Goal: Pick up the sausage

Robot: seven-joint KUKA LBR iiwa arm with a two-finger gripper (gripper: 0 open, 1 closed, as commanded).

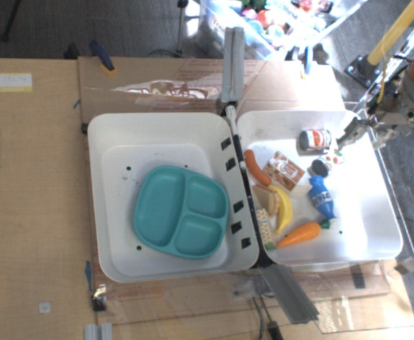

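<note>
We should drop on the sausage (257, 168) at nine o'clock of the gripper (351, 134), whose opening we cannot tell

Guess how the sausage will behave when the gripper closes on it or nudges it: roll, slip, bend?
The sausage looks like a smooth rounded toy, so it is probably stiff and light, and may slip from a pinch. Its cylindrical shape suggests it could roll if pushed sideways. It lies against the right bin wall beside the divider, which likely limits finger room.
</note>
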